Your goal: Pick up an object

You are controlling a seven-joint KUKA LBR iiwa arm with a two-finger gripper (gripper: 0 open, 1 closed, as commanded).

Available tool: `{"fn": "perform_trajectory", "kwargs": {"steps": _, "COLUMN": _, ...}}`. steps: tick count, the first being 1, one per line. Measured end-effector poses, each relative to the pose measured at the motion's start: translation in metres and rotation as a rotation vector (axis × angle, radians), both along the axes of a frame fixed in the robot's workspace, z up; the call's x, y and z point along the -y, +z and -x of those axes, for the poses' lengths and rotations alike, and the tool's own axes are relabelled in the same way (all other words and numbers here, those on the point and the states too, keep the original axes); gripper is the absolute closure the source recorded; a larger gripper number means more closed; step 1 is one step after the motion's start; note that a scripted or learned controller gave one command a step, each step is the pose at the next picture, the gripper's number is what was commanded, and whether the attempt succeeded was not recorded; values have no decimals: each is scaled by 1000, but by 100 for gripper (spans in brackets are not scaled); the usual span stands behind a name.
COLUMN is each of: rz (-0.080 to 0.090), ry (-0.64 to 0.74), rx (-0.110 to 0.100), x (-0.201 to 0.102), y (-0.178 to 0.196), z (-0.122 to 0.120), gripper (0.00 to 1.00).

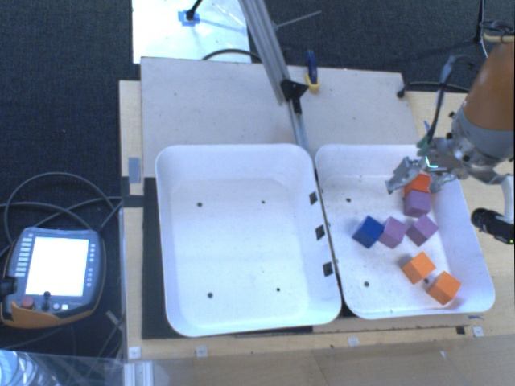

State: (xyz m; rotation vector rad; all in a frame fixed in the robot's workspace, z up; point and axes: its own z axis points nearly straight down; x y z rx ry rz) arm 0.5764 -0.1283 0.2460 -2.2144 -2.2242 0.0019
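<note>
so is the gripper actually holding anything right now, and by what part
It cannot be told. The gripper sits low over the orange block and purple block in the right bin, but no block is visibly between its fingers.

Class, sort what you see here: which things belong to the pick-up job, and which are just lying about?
Job: gripper; right bin; blue block; purple blocks; orange blocks.
Lying about: left bin; teach pendant; cables; clamp.
</note>
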Motion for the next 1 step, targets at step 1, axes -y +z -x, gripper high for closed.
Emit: {"fn": "perform_trajectory", "kwargs": {"steps": 1, "rz": 1, "ry": -1, "rx": 5, "x": 0, "y": 2, "z": -1, "gripper": 0}}
